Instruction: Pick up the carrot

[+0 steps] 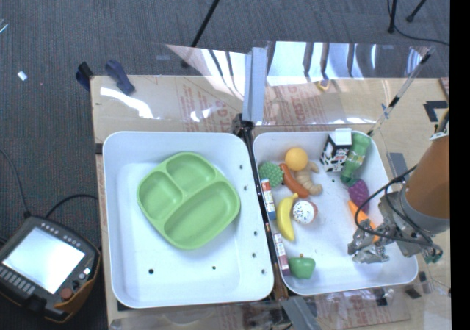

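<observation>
The carrot (360, 214) is a small orange piece lying near the right side of the right bin (330, 277), just below a purple eggplant (358, 192). Its lower end is hidden under the arm's wrist. My gripper (371, 250) hangs low over the bin floor at the right, just below and slightly right of the carrot. I see nothing clearly held in it.
The right bin also holds a milk carton (337, 151), green bottle (356, 156), orange ball (296, 158), red-orange sausage (295, 182), banana (286, 219), white ball (302, 212) and green apple (302, 267). A green divided plate (188, 199) lies in the left bin (125, 270).
</observation>
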{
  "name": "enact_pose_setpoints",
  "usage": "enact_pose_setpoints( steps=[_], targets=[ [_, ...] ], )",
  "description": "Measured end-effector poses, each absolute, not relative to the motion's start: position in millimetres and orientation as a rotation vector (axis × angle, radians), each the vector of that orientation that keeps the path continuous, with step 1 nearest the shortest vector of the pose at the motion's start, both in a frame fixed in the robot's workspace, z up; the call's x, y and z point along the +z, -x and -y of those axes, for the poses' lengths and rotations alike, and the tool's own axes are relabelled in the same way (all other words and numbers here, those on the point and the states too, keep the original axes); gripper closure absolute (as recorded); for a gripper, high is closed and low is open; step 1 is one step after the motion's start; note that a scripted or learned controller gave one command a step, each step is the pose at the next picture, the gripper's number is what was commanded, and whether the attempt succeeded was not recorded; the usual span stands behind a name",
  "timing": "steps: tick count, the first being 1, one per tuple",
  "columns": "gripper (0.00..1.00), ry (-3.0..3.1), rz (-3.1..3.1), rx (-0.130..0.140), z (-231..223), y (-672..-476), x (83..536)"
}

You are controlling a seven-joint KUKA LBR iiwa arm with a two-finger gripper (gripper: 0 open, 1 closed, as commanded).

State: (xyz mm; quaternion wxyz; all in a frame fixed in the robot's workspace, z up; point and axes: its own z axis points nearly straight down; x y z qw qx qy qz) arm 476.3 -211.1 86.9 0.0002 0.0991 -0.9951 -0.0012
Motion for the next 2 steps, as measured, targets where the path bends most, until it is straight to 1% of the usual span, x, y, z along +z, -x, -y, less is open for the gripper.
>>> enact_pose_setpoints(
  steps=[1, 2],
  targets=[
    [1.00, -0.303, 3.125, -0.010, 207.8, -477.7, 96.8],
    [1.00, 0.049, 3.139, -0.004, 170.3, -502.5, 174.7]
  ],
)
